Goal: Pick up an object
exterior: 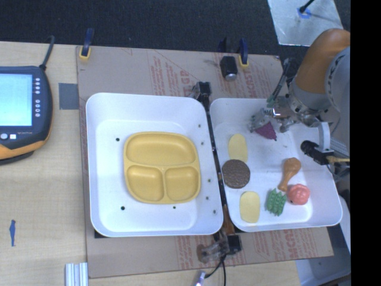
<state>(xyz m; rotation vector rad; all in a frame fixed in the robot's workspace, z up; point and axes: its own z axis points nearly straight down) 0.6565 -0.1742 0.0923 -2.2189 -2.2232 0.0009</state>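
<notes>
A pale wooden surface (36, 219) under a brown cardboard sheet carries two shallow white bins side by side, with dark carpet beyond the far edge and a handheld control pendant (21, 112) lying at the far left. The left bin (101, 213) holds a yellow divided tray (162, 165). The right bin (321, 216) holds the loose pieces: two pale yellow ovals (237, 146) (249, 206), a brown round disc (236, 173), a green bristly piece (275, 202), a tan drumstick-shaped piece (290, 171), a red-pink round piece (298, 193) and a purple piece (266, 130) at the far side. The arm (321, 64) reaches in from the right, and its end effector (265, 119) sits low over the far part of the right bin, right at the purple piece; whether it is released or clenched cannot be told from this angle, nor whether the purple piece is actually between its tips. That piece looks like the likely target. To do the step well, the tips should straddle the piece squarely, come down close to the bin floor, and only then close. The piece looks small and wedge-like, so an off-centre pinch could squirt it sideways. A slow, straight lift would show whether it really comes up, and would keep clear of the bin's far wall and the nearby yellow oval.
</notes>
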